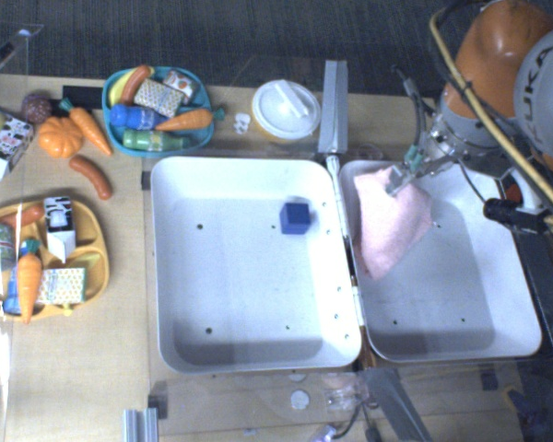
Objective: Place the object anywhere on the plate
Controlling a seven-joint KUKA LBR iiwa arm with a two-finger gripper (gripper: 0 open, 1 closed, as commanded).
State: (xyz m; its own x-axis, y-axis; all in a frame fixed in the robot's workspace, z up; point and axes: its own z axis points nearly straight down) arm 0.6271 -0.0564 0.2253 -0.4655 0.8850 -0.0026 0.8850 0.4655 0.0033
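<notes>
**Fingers (407, 171) at the pink cloth's upper corner, grip unclear**

Fingers of the grey-and-orange arm (498, 53) sit low over the right bin (461, 307), right at the upper corner of a pink cloth (392, 224). Whether they are spread, pressed together or pinching the fabric cannot be told from this slant. The cloth runs down and away from them toward the view's lower left, lying along the bin's left wall.

Well to the view's left of the fingers, across the wall between the bins, a small blue cube (296, 216) rests on the floor of the left bin (230, 288). Up and left of the fingers, outside both bins, a round white plate (286, 109) stands on the table (120, 339). Far left of them, toy food lies on the table and in two dishes.
</notes>
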